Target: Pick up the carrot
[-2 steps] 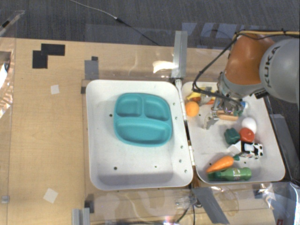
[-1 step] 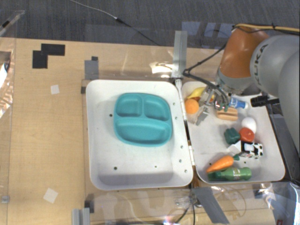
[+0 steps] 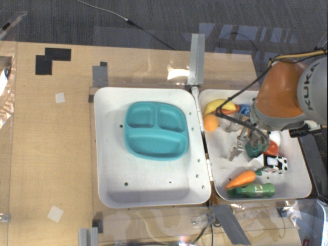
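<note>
Table (image 3: 46,152) is tan wood w/ two white bins side by side, lots of bare top toward its left edge. Left bin (image 3: 110,178) carries a teal divided plate (image 3: 156,129) near its middle, w/ open floor all round it, widest along the front edge. Right bin (image 3: 302,181) is crowded. Arm (image 3: 287,94), grey w/ orange band, reaches in from the right and covers the bin's back right corner. The hand (image 3: 241,147) hangs over the bin's middle, metal fingers (image 3: 234,151) pointing down and spread apart, nothing between them; open white floor sits just left of it toward the divider wall.

Carrot (image 3: 241,179) lies near the bin's front edge, slightly left of centre, tilted, its thick end toward the hand. It's touching or nearly touching a green bottle (image 3: 251,190) lying along the front wall. Carrot is near the fingers but apart from them. A black-and-white toy (image 3: 275,163) sits just right of the carrot. Yellow banana (image 3: 218,105) and an orange fruit (image 3: 210,122) crowd the back left corner, against the divider.
</note>
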Controlling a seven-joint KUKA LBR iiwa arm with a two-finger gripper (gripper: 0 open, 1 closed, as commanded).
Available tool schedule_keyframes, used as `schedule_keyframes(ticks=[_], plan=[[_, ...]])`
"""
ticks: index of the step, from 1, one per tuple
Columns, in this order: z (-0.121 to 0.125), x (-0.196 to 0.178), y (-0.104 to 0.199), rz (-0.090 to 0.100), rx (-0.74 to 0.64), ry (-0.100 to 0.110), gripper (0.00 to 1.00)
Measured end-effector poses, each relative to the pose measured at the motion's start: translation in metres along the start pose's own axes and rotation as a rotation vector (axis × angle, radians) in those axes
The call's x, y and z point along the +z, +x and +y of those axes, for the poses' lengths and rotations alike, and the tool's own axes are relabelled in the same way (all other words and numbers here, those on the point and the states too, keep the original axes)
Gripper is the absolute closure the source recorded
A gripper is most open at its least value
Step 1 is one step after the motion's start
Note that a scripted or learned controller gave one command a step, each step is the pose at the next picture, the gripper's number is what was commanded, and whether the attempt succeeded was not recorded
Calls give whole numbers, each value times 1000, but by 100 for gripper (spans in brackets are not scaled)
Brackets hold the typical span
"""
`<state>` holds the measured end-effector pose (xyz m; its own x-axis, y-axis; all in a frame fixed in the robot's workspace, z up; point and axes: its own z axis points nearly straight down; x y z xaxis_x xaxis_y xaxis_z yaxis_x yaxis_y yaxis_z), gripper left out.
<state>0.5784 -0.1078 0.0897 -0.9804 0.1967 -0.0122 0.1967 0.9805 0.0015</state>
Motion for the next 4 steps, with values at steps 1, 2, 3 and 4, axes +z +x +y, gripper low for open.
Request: schedule_keyframes(ticks=[1,2,3,4], plan=[[5,-2,84,-4,-43,0,0],[23,1,-16,-3,234,-1,0],[-14,-2,86,-4,223,0,0],[-4,-1,87,-5,682,-1,0]])
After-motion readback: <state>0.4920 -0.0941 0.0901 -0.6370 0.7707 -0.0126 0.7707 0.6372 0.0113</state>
